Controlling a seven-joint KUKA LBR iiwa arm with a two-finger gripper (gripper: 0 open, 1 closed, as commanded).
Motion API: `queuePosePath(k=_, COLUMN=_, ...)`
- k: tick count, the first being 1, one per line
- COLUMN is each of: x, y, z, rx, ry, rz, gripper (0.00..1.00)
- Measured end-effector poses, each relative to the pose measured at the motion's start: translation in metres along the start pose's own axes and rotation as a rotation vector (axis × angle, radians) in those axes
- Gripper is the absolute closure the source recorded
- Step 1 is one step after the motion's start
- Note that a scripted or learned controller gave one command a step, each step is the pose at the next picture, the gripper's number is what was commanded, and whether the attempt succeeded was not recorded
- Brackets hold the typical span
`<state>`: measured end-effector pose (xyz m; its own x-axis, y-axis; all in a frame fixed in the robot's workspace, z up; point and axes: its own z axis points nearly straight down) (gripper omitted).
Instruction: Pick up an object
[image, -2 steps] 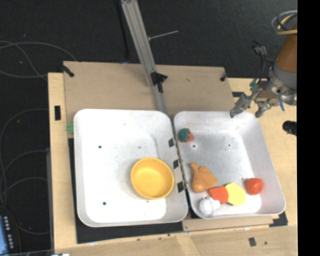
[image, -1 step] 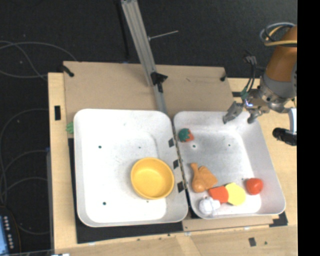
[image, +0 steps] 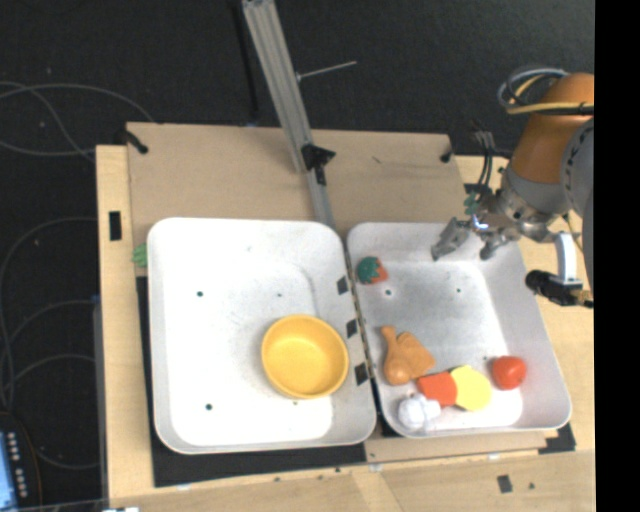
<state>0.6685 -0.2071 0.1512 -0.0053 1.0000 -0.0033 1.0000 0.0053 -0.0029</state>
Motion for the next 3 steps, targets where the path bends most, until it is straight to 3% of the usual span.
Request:
queuePosePath(k=1, x=-0.001, y=0.002, z=-0.015, rx=-0.006, ry=-0.006, rz=-0.004, gripper=1.0)
queuePosePath(k=3, x=-0.005, y=0.019, z=-0.12, rx=-0.012, ry=0.001, rz=0.0, gripper=1.0)
